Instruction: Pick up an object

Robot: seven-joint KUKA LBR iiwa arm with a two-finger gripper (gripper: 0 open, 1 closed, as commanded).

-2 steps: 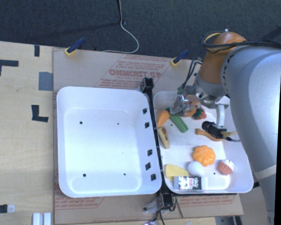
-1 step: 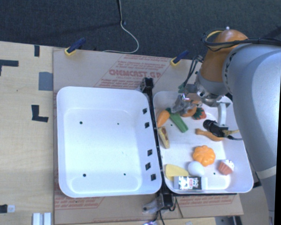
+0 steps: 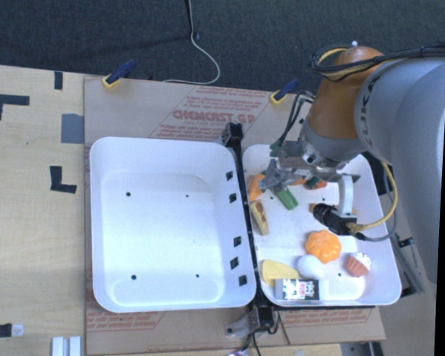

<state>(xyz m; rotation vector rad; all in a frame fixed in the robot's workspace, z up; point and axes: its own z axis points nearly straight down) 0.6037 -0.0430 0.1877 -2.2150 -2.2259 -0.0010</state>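
My gripper hangs low over the upper left part of the right bin. Just under and beside it lie a green stick-shaped piece and a small orange item. Further down the bin are a tan bread-like piece, an orange pumpkin-like fruit, a white egg-like ball, a yellow wedge, a red and white cupcake-like toy and a small printed box. The wrist hides the fingertips.
The left bin stands beside the right one, split from it by a black divider. Black and yellow cables trail across the right bin near the wrist. The grey arm covers the bench's right side.
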